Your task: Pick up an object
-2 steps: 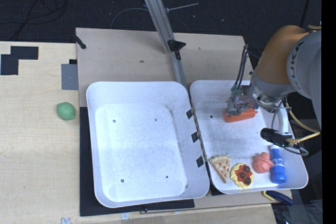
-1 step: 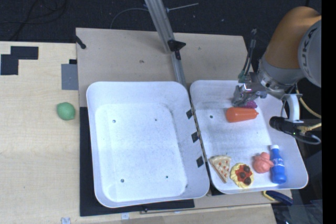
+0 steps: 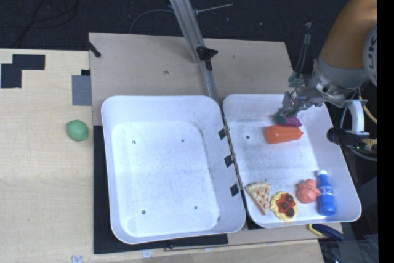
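Note:
My gripper (image 3: 292,109) hangs low over the far part of the right bin (image 3: 258,111). Right under its tip lies a small purple and green toy (image 3: 290,121), and the two seem to touch. An orange carrot-like toy (image 3: 283,134) lies just in front of the purple one. Along the bin's near edge sit a pizza slice (image 3: 259,196), a round pizza toy (image 3: 284,206), a pink toy (image 3: 306,190) and a blue bottle (image 3: 325,194).
The left bin (image 3: 160,169) stands beside the right one, with black clips (image 3: 226,160) along the shared rim. A green ball (image 3: 77,130) rests on the bench at far left. A slanted metal rail (image 3: 189,24) rises behind the bins.

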